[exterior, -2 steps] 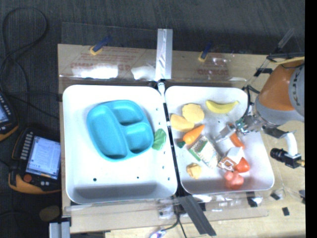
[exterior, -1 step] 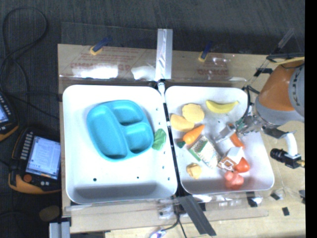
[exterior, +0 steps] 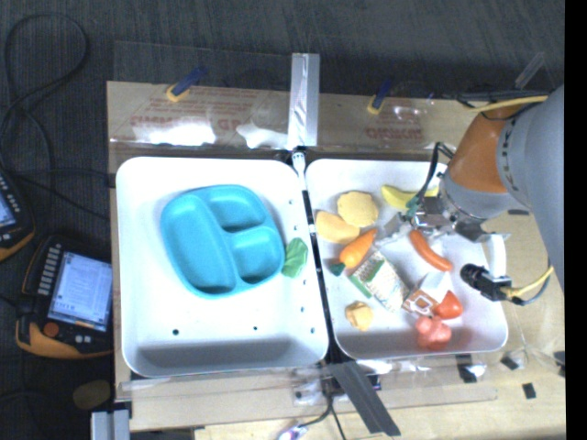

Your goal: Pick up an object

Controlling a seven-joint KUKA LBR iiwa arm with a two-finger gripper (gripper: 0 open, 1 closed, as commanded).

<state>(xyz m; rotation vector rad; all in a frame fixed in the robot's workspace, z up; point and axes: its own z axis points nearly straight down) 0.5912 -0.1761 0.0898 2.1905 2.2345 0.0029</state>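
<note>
Slim orange-red sausage point(exterior: 430, 250), seemingly under gripper point(exterior: 420, 220)

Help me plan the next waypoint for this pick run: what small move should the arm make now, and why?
Probably a short, straight descent onto the orange sausage-shaped toy. The gripper sits in the right bin, just above that toy's upper end, and I see nothing between its fingers. The toy lies somewhat apart from the carrot and the packet, so it looks like the least crowded target.
</note>
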